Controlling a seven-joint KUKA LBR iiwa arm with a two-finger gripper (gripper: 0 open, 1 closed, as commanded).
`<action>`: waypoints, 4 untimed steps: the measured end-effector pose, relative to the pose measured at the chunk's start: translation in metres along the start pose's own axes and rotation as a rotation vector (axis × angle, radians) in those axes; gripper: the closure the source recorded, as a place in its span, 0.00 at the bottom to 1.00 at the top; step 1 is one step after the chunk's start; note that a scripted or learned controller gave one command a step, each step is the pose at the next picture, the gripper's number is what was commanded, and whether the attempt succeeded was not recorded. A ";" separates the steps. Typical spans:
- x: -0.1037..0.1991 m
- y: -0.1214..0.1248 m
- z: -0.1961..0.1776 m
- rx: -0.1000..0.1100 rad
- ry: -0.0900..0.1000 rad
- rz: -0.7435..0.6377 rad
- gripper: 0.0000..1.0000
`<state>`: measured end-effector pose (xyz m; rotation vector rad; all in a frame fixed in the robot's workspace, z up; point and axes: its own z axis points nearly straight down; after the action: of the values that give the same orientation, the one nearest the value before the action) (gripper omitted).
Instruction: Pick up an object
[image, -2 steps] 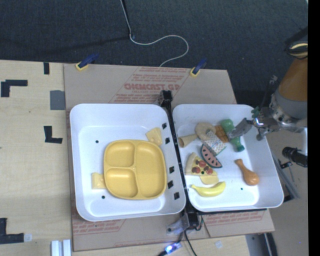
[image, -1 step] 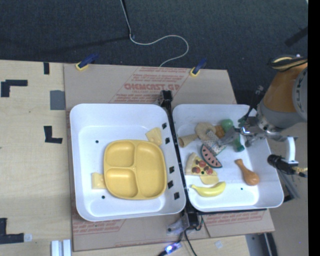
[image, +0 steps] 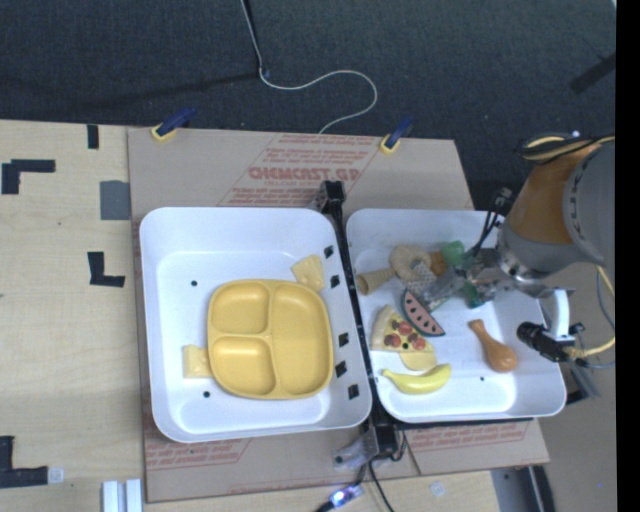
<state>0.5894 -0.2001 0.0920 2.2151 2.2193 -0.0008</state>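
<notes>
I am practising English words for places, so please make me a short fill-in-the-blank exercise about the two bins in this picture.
1. The yellow divided plate lies in the ____ bin.
2. The toy banana lies in the ____ bin.
3. The watermelon slice lies directly beside the pizza slice, on its ____ side.

Missing words: left; right; right

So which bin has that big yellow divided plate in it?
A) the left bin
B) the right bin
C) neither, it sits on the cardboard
A: the yellow divided plate lies inside the left bin, while the right bin holds the small toy foods such as the banana.
</notes>
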 end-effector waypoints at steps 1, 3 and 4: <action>0.002 0.002 -0.014 -0.006 0.003 -0.001 1.00; 0.000 0.018 -0.110 0.000 0.003 0.000 1.00; 0.000 0.019 -0.134 0.002 0.004 0.000 1.00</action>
<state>0.6080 -0.1991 0.2259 2.2186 2.2219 0.0017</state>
